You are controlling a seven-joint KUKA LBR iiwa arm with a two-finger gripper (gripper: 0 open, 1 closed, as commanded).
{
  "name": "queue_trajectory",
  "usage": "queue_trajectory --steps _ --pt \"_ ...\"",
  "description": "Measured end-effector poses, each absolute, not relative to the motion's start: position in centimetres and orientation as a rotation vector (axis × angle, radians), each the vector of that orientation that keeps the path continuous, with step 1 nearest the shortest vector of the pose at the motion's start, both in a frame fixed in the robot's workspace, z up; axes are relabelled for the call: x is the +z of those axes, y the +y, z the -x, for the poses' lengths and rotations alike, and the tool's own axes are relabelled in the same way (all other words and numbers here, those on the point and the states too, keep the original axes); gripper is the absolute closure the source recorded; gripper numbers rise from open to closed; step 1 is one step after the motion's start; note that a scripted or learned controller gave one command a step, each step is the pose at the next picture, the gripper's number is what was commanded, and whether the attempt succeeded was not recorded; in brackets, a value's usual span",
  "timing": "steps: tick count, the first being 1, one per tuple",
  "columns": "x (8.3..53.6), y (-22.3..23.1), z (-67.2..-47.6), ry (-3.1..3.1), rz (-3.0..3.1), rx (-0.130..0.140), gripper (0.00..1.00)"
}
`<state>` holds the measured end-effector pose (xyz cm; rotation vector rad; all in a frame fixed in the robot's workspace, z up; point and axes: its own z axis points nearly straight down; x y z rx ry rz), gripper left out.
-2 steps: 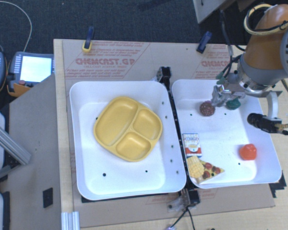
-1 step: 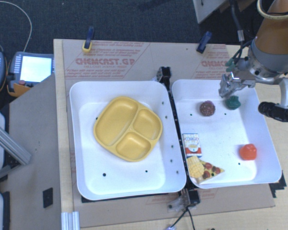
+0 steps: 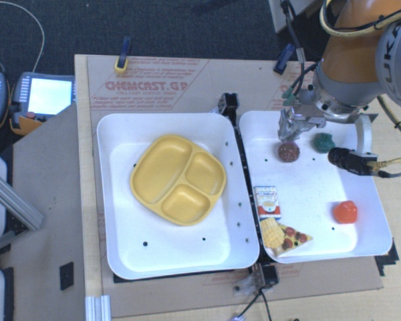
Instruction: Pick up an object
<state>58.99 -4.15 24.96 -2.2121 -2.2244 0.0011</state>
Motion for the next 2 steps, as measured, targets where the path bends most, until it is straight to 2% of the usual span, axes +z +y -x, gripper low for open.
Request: queue_trajectory --steps 2 --pt "21.9 6.8 -59.3 -2.224 2.211 0.002 1.0"
